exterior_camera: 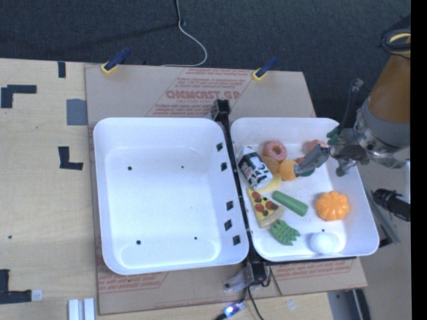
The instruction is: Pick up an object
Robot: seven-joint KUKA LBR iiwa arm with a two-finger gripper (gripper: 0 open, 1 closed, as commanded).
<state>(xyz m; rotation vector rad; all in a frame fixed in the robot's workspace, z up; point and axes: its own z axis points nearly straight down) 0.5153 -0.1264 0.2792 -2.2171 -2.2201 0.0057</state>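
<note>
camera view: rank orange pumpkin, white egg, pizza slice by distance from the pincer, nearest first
Pincer sits in the right bin.
1. orange pumpkin, toward the bin's right wall.
2. pizza slice, by the divider between the bins.
3. white egg, at the bin's near rim.

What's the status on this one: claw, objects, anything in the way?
Claw low over right bin, nothing seen between its fingers. Nearest: small orange piece, pink donut. Pumpkin, green cucumber, pizza slice lie apart. Toys crowd the claw tip.
</note>
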